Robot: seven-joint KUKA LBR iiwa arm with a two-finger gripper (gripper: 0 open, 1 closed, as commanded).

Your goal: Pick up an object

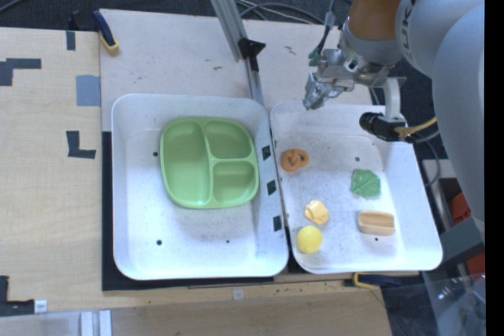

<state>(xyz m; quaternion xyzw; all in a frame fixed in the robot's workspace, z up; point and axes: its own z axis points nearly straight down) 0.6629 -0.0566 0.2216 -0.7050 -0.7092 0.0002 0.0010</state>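
Note:
The right bin (409, 248) holds several small toy foods. An orange pretzel (294, 160) lies near its left wall. A green leafy piece (365, 183) sits toward the right. A pale yellow-orange piece (316, 212) and a yellow ball (309, 239) lie near the front left. A hot dog bun (376, 223) rests at the front right. My gripper (316, 99) hangs above the bin's back left corner, apart from all of them, with nothing seen in it.
The left bin (134, 232) holds a green divided plate (209, 161). A slanted metal rail (224, 0) ends at the back between the bins. A blue and yellow tool (105, 31) lies on the bench at the back left.

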